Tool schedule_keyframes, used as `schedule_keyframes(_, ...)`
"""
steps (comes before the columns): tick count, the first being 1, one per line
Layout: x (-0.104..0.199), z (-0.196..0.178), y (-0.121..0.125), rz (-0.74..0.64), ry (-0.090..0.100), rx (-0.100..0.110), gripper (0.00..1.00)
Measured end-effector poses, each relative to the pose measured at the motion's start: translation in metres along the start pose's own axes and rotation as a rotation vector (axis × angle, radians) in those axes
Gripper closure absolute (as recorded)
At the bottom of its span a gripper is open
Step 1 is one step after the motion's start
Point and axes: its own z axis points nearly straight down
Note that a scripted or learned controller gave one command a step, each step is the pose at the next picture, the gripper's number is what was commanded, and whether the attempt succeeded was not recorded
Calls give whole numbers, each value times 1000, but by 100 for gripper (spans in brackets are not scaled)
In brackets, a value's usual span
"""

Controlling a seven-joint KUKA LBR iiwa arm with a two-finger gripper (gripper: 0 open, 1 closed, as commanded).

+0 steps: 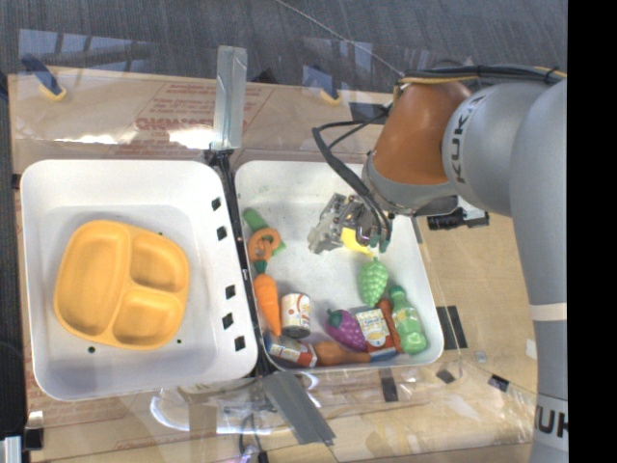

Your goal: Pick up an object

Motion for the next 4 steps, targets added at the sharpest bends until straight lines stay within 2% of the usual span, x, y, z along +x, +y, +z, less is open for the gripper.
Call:
schedule_keyframes(1, 63, 32, 8, 56, 6, 1, 100)
schedule_keyframes(2, 20, -149, -35, 21, -10, 2, 100)
schedule_keyframes(3, 83, -16, -82, 257, 9, 2, 100)
schedule_keyframes(4, 120, 22, -26, 442, 5, 0, 100)
